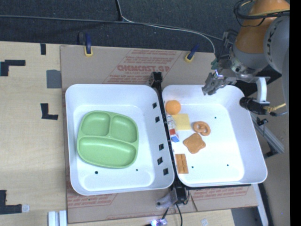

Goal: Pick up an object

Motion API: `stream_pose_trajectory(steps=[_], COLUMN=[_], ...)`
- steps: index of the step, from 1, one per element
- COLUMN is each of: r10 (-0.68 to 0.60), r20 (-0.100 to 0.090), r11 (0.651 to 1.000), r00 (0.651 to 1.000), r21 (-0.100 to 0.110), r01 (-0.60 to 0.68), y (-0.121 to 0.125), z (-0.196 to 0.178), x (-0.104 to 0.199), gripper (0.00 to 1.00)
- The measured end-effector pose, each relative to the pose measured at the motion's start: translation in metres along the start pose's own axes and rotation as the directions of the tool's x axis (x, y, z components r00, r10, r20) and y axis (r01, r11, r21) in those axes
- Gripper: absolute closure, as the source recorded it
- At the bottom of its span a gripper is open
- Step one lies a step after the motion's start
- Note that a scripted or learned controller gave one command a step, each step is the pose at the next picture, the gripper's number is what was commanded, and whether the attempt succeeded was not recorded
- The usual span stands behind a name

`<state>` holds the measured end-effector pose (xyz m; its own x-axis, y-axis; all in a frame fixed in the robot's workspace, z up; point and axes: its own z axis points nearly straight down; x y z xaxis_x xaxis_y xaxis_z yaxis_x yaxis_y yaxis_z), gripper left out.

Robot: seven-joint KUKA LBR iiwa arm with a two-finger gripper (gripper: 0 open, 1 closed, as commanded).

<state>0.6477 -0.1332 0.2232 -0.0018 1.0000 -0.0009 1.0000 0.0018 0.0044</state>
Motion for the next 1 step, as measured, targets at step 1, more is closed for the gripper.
stream_pose_trajectory(steps=[1], r10=[-0.004], r20=[-0.002], r11=[1.0], r00=[1.0], r21=[0.006], r01=[0.004], y=[0.0026], z=[0.0086], x=[0.0597], gripper=[1.0])
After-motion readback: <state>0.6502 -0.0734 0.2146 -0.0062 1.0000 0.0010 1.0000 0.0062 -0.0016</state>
